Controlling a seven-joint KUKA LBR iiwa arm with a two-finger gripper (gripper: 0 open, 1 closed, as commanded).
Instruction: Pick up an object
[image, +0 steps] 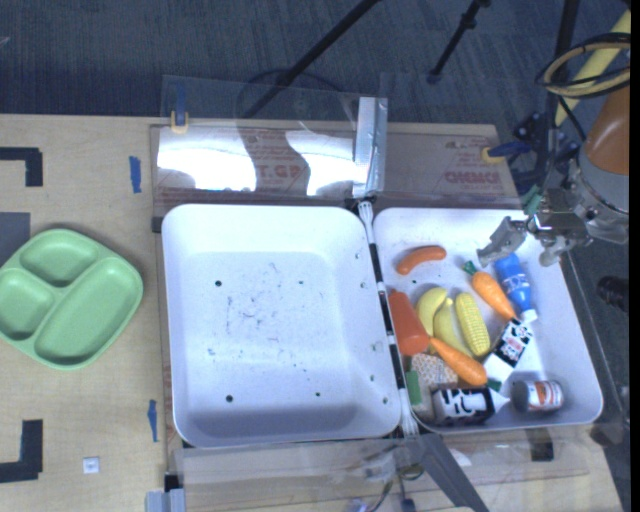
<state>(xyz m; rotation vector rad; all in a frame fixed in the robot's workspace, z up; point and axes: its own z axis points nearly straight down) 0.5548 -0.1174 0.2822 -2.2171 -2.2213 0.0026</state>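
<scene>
We see a green tray (68, 298) at far left, then a white bin (268, 320). In the right bin (585, 370), hot dog (420, 258), banana (433, 308), corn (471, 322), carrot (490, 292) and blue bottle (514, 283) crowd together. Nothing is lifted yet; the gripper (527, 241) hovers spread open above the carrot.

Robotics lab, test cell. Evidence: plywood bench (80, 150) bearing two white bins (265, 330) side by side, a clear panel (260, 140) upright along the bench's far edge. Blue tape marks (134, 172) and black markers (28, 165) on the bench's left part. Toy food and small packages heaped in the right bin (580, 340). Green divided tray (65, 297) at the bench's left edge. Stand legs (330, 45) and yellow cable (590, 65) on blue carpet (90, 50) beyond the far edge.
</scene>
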